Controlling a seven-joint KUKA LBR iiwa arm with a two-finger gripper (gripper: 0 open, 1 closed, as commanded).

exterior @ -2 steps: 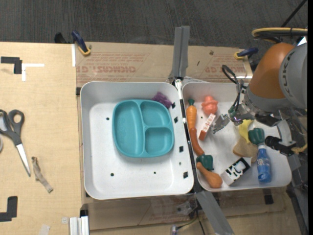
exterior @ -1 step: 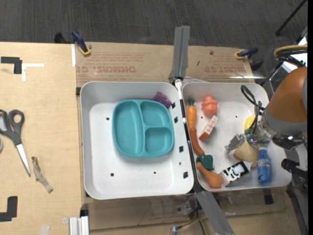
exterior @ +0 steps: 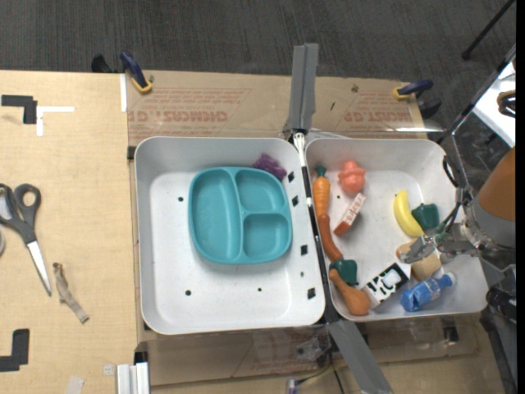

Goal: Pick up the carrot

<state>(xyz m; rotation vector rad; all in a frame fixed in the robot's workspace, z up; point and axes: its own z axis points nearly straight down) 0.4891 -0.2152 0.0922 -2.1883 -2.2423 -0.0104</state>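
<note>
Your metal two-finger gripper (exterior: 428, 247) hangs open, holding nothing; the slim orange green-topped carrot (exterior: 321, 194) lies well left (against the bin wall), where closing fingers may strike the wall.

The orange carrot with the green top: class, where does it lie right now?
The orange carrot lies in the right white bin, against its left wall beside the divider, left of the pink toy.
</note>
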